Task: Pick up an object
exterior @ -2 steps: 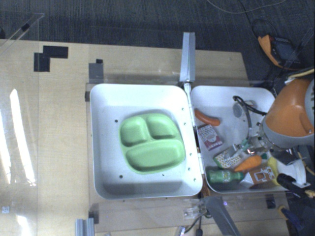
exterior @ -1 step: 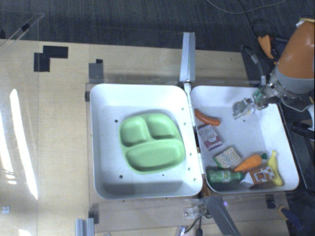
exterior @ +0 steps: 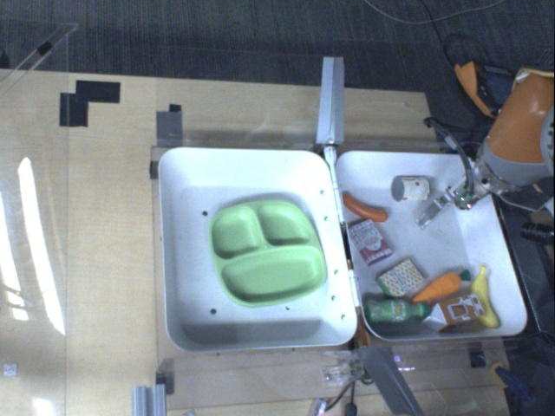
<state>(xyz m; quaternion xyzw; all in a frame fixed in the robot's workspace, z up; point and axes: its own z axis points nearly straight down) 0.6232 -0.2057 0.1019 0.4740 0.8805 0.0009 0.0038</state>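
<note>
**Objects crowd the right bin, claw above its far corner**

Objects for picking lie in my right bin [exterior: 503,250]: a small can [exterior: 411,188] on its side, a sausage [exterior: 365,206], a red packet [exterior: 369,241], a patterned packet [exterior: 401,277], a carrot [exterior: 440,287], a green bottle [exterior: 395,309], a banana [exterior: 484,300] and a small carton [exterior: 460,308]. A green divided tray [exterior: 267,250] sits in the left bin [exterior: 173,258]. My arm [exterior: 520,137] reaches in from the right, and my claw [exterior: 444,202] hangs just beside the can. I cannot tell how it is set.
</note>
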